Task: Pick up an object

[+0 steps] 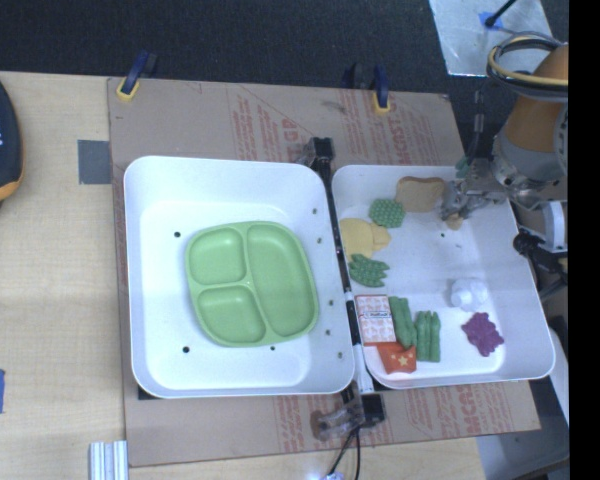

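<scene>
Red packet (397,359) at right bin (520,368) front edge, 2 green bean pods (416,328) beside. My gripper (458,206) low at bin's far side, just beside tan bread slice (420,192); can't tell finger opening or hold.

Even, bright overhead light; the white bins (230,183) glare slightly, shadows are faint, and the whole frame is mildly soft.
</scene>
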Controlling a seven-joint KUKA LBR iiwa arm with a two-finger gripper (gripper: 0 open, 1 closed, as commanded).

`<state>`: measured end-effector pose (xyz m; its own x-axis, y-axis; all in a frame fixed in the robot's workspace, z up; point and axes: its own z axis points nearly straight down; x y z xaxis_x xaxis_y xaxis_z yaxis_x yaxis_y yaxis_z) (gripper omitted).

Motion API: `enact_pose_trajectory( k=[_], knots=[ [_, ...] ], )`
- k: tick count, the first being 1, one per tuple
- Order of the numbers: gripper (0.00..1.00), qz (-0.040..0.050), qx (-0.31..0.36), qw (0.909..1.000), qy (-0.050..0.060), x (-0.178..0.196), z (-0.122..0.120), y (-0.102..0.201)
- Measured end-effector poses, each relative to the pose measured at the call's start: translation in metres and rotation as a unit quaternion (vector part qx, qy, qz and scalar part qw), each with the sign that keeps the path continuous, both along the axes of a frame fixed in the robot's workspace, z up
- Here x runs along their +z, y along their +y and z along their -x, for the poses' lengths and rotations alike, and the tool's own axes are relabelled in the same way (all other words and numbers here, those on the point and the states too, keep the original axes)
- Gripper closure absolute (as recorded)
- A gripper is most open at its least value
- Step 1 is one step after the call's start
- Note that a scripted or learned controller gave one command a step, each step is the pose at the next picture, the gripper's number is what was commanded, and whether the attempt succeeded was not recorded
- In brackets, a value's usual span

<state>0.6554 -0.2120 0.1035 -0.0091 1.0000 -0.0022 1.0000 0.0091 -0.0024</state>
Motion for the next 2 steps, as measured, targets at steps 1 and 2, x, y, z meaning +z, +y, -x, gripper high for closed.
enact_pose_trajectory(
  k=[1,2],
  knots=[
    [1.0,-0.002,-0.003,1.0,0.001,0.073,0.076,0.039],
    [1.0,-0.0019,-0.002,1.0,0.0,0.108,0.097,0.054]
  ],
)
